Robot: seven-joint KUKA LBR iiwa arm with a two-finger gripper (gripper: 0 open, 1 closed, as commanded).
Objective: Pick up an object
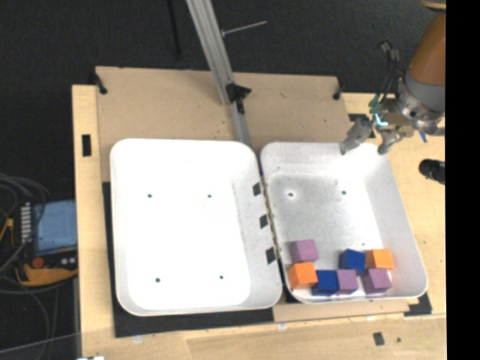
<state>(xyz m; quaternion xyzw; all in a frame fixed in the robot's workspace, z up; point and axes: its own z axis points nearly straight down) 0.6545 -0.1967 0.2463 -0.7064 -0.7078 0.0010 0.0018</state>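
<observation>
The gripper (369, 136) is hovering over the far rim of the right bin (330, 171), at about one o'clock from that bin's centre, with its fingers (351, 139) spread apart and grasping nothing. The blocks are sitting well apart from it, huddled along the near wall at five to six o'clock: a purple block (304, 250) touching an orange block (303, 274), then a blue block (327, 281), and beside them another blue block (352, 259) and an orange one (380, 258).

To do this step well, the arm is probably needing to travel toward six o'clock and descend over a block with free sides. The purple block at the cluster's far edge looks the most approachable, since open bin floor lies at its twelve o'clock. The blocks pressed against the near wall are leaving little room for fingers. The left bin (187, 223) on the desk (292, 88) is offering broad open floor.
</observation>
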